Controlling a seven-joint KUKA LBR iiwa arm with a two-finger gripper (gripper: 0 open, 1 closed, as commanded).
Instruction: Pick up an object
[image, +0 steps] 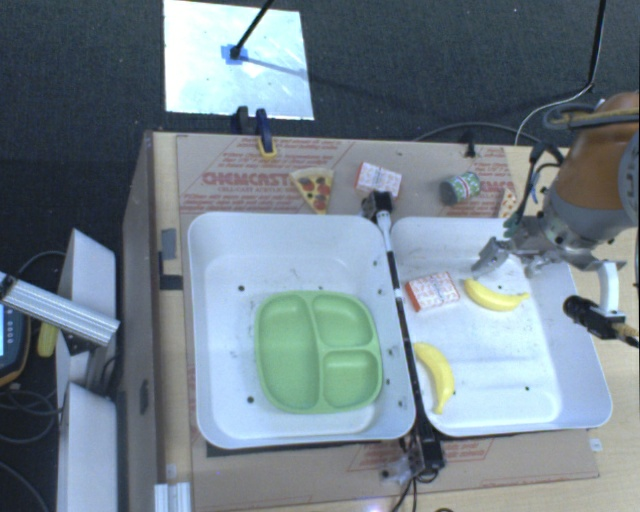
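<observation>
White bins (215, 300) sit on a cardboard-covered bench (240, 170) over dark carpet (80, 80).

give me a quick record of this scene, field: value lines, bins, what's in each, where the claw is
left bin: holds a green divided plate
right bin: holds two bananas and a small card
upper banana: next to the card
lower banana: near the divider between the bins
claw: over the right bin's far side, just above the upper banana
board behind bins: pizza slice toy, small can
</observation>
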